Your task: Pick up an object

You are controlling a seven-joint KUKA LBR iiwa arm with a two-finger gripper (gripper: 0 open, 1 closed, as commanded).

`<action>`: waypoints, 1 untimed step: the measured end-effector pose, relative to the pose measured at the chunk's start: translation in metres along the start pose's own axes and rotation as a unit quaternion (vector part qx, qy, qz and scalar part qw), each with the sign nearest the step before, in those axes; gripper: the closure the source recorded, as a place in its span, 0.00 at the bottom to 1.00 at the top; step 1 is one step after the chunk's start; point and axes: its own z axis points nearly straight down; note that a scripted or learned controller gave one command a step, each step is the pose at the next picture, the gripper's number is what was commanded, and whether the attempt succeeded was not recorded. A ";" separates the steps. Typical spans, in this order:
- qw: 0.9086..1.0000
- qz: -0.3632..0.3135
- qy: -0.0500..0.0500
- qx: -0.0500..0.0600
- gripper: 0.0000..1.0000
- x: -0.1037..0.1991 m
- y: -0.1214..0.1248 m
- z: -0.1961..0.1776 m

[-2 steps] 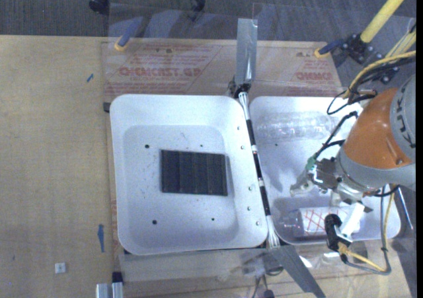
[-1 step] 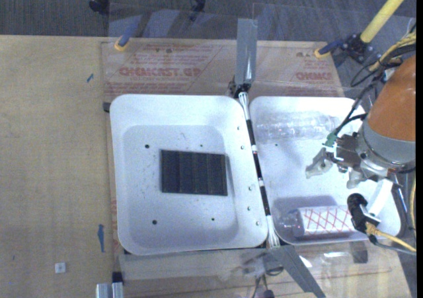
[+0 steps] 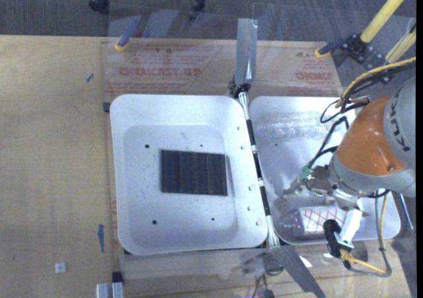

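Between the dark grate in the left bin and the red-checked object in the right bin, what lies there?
In the camera view, bare white floor, then the adjoining bin rims, separate the dark grate from the red-checked object.

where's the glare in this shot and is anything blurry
In the camera view, glare streaks the upper floor of the right bin and the clear panels behind both bins; the left bin is evenly lit around its dark ribbed panel; the arm's orange band and the red-checked object beneath it look soft.
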 end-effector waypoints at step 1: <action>1.000 0.020 -0.001 0.005 0.00 -0.056 0.011 -0.079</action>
